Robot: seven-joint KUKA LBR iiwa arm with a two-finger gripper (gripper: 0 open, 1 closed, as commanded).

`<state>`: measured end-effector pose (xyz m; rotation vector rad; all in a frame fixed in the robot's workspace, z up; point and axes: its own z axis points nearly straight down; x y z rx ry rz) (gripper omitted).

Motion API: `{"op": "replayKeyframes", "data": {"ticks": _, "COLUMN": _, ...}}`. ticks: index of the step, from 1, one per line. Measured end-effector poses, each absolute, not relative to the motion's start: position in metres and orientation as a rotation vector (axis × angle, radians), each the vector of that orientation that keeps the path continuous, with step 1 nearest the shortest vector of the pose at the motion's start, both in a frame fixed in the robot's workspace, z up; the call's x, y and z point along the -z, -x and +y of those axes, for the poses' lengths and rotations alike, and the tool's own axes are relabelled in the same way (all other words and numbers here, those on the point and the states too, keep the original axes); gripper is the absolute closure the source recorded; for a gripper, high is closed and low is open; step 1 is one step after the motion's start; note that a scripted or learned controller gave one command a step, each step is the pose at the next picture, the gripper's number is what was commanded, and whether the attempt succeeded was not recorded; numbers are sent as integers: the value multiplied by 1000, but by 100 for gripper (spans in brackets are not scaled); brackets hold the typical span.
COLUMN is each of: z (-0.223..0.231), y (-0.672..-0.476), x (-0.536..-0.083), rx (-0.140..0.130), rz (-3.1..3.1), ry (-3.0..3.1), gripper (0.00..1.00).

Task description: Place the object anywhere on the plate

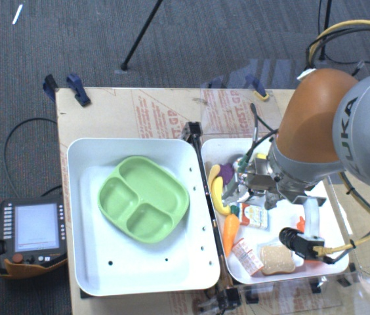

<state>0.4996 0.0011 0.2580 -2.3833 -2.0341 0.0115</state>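
Note:
A light green plate [144, 199] with three compartments lies in the left white bin [86, 268]; nothing rests on it. My gripper [245, 190] hangs over the upper left part of the right bin [337, 223], just right of a yellow banana [218, 196] and a purple eggplant [227, 173]. Right below the gripper sits a small red-and-white carton [256, 216]. The wrist and the arm's orange band [319, 120] hide the bin's back half. I see no object lifted clear of the bin.
An orange carrot [230, 233], a white-and-red packet [247, 256] and a bread slice [277, 260] lie at the front of the right bin. The raised rim between the two bins [205, 195] separates gripper and plate. A teach pendant [31, 231] sits left of the bench.

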Motion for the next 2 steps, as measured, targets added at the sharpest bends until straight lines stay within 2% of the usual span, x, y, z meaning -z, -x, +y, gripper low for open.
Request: {"op": "replayKeyframes", "data": {"ticks": 2, "z": 1, "y": -500, "x": -258, "rx": -12, "rz": -2034, "ry": 2383, "gripper": 0}}
